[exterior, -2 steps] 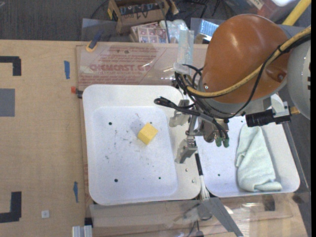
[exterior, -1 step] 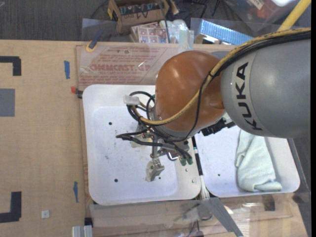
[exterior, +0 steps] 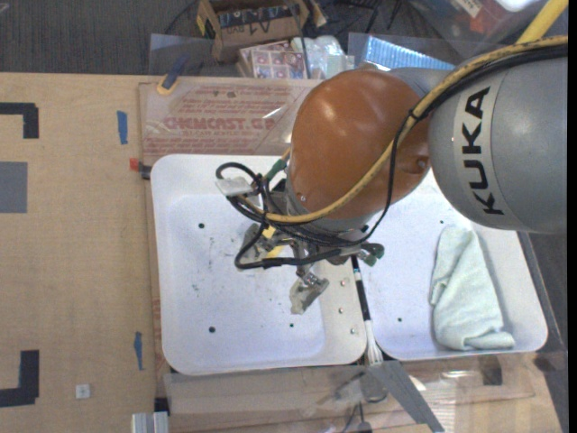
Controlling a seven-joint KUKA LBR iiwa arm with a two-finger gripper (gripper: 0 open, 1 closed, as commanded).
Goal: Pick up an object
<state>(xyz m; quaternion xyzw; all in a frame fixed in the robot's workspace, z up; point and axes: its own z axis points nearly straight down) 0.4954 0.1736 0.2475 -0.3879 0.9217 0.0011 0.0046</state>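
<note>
My gripper [exterior: 306, 292] hangs low over the right part of the left white bin [exterior: 194, 242], under the arm's big orange band [exterior: 356, 147] and a tangle of black cables [exterior: 270, 233]. Its small metal tip shows just above the bin floor, with no object visible in it. A pale green folded cloth [exterior: 464, 296] lies in the right bin [exterior: 406, 327], near that bin's right side and apart from the gripper. The arm hides the back middle of both bins.
The bins meet at a ridge [exterior: 365, 318] just right of the gripper. A brown board [exterior: 68, 242] covers the bench to the left. A printed cardboard sheet [exterior: 216, 124] and clutter lie behind the bins.
</note>
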